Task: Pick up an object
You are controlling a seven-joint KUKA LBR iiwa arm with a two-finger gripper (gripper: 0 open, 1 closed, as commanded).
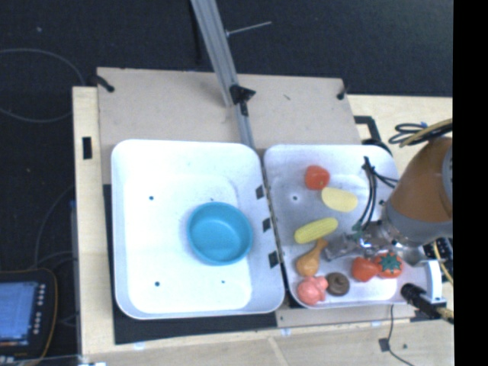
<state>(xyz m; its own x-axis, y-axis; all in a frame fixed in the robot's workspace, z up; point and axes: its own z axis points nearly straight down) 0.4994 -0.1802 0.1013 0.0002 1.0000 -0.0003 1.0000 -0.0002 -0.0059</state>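
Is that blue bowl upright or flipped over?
Upright: the blue bowl shows its open hollow and rim, sitting in the left bin.

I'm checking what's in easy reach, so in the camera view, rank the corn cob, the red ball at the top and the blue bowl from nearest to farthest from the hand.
1. Corn cob, right bin, just left of the hand.
2. Red ball, same bin, toward its far edge.
3. Blue bowl, middle of the left bin, farthest.

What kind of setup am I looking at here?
Likely a robot grasping test bench: two white bins, toy food like a corn cob and a blue bowl, plus a teach pendant.
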